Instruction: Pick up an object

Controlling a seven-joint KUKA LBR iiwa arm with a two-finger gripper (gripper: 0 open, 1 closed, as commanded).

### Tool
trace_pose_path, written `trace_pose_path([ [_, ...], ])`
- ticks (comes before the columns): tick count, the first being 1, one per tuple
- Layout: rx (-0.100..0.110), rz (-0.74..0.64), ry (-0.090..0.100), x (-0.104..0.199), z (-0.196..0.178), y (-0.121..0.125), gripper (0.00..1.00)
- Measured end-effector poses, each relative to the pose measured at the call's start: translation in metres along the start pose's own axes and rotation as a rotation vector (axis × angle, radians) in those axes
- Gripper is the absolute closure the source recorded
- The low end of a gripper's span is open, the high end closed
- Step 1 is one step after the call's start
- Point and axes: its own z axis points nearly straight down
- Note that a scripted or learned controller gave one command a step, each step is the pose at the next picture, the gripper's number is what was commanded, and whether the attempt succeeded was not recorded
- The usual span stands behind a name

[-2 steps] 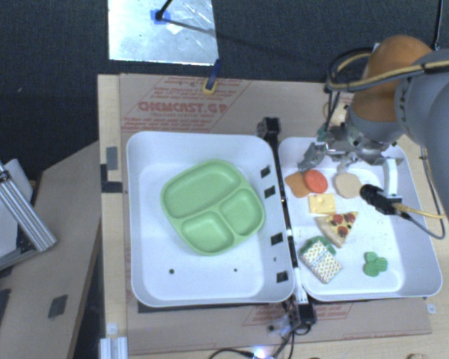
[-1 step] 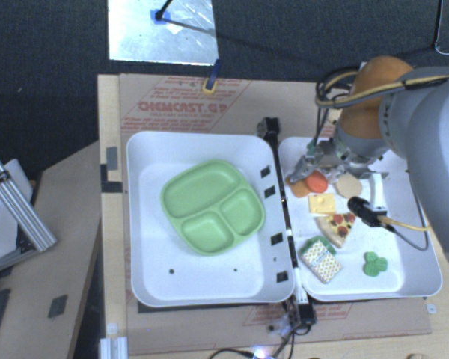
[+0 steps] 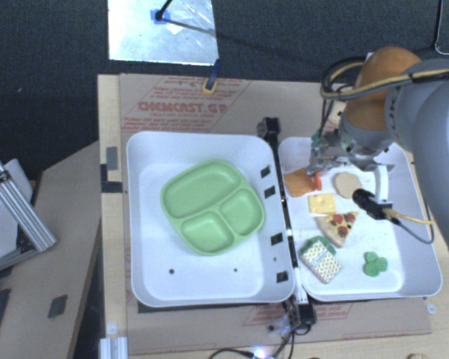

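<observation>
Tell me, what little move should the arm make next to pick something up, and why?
Probably a short, straight descent. The gripper hangs over the far left part of the right bin, right at the orange piece lying flat there. The yellow square and pizza slice lie nearer the camera, so the orange piece looks like the closest target.

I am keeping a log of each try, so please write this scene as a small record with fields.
left bin: holds a green three-compartment plastic plate
right bin: toy foods
foods: orange flat piece, yellow cheese square, tan round slice, pizza slice, green leafy piece, checkered packet
gripper: low beside the orange flat piece
</observation>
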Motion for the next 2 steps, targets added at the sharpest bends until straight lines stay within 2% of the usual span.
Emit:
trace_pose_path([
  [1, 0.011, -0.004, 0.006, 0.006, -0.051, -0.005, 1.0],
  [2, 0.009, -0.003, 0.005, -0.004, -0.107, 0.003, 1.0],
])
